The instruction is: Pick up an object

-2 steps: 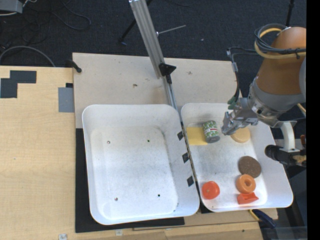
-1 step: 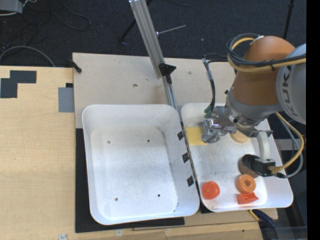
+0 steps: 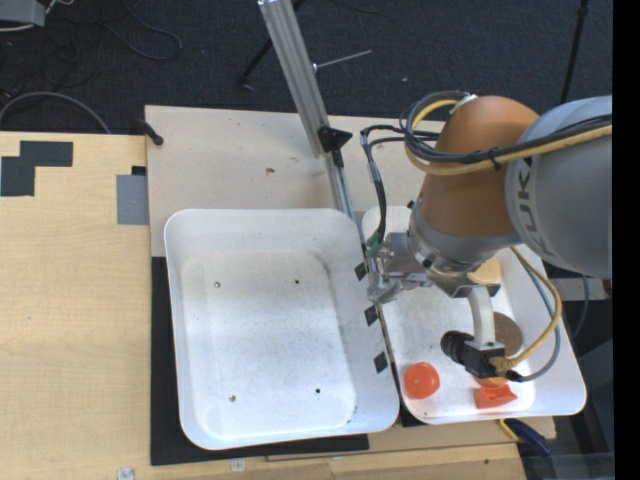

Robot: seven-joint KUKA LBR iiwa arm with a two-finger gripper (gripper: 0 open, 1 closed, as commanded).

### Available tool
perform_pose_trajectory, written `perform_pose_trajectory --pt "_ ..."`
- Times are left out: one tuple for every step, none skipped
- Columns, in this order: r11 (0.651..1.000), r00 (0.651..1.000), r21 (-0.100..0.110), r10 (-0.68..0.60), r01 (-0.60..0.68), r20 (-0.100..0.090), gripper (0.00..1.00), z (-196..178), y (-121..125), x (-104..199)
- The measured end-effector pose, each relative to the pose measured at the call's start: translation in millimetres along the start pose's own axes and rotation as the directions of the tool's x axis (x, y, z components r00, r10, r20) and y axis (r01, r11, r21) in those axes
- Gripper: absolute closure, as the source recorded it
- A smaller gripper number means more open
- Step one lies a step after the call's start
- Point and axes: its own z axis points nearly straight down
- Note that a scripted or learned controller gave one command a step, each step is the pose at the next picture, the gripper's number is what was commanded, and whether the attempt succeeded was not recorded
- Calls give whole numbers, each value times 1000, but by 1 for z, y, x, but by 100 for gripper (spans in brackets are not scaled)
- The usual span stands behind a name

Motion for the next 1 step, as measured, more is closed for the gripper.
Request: perform_pose_trajectory --pt "1000 1000 -3 0 0 0 100 -6 -10 48"
